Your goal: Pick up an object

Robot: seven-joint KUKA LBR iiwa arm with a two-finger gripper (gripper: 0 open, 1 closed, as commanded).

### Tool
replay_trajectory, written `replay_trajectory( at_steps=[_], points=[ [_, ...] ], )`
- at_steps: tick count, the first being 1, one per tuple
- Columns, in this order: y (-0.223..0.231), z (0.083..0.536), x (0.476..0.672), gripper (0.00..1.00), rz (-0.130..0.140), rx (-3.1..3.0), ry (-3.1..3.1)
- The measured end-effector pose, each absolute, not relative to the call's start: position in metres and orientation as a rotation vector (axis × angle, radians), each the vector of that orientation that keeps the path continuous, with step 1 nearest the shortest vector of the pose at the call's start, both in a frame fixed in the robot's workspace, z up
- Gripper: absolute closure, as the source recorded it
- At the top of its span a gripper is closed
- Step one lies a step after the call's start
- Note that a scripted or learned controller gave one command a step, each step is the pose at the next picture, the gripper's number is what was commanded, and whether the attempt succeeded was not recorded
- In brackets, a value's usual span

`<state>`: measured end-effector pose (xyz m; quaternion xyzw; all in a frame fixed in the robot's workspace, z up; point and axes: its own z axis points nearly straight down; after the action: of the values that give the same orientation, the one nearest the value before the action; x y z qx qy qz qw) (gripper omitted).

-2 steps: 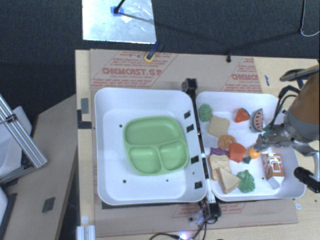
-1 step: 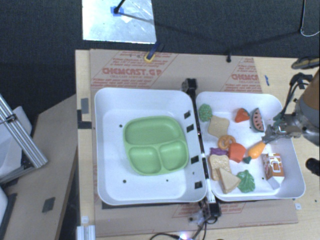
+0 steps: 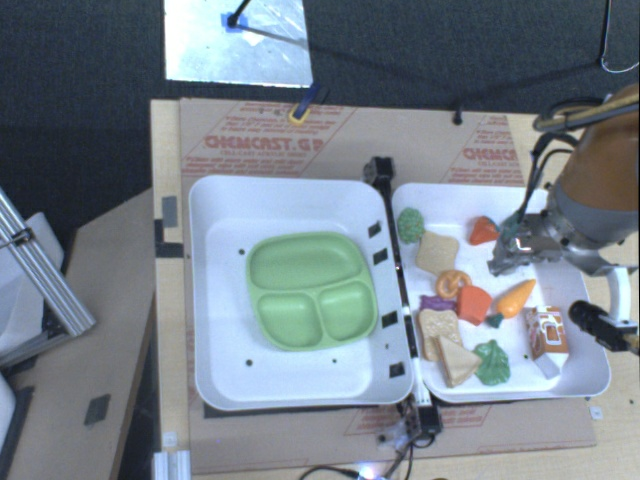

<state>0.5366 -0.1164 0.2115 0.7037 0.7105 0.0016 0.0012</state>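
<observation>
Currently gripper [image 3: 510, 251] hangs over the right bin [image 3: 590, 373] near its far right side; can't tell finger state. Just beside it: orange carrot [image 3: 516, 297], tapered, green at its tip, lying tilted mid-bin. Red tomato [image 3: 483, 230] near the far edge. Green tray [image 3: 310, 290] in the left bin [image 3: 215, 268].

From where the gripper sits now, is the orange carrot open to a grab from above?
Probably yes. The gripper hovers just above the carrot, which lies exposed with nothing on top; the orange block lies close beside it.
</observation>
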Motion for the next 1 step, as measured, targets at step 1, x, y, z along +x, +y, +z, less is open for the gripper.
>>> replay_trajectory(
  at_steps=[1],
  points=[
    [-0.0738,0.2241,0.5627,1.00,0.007,2.209,2.230]
  ],
)
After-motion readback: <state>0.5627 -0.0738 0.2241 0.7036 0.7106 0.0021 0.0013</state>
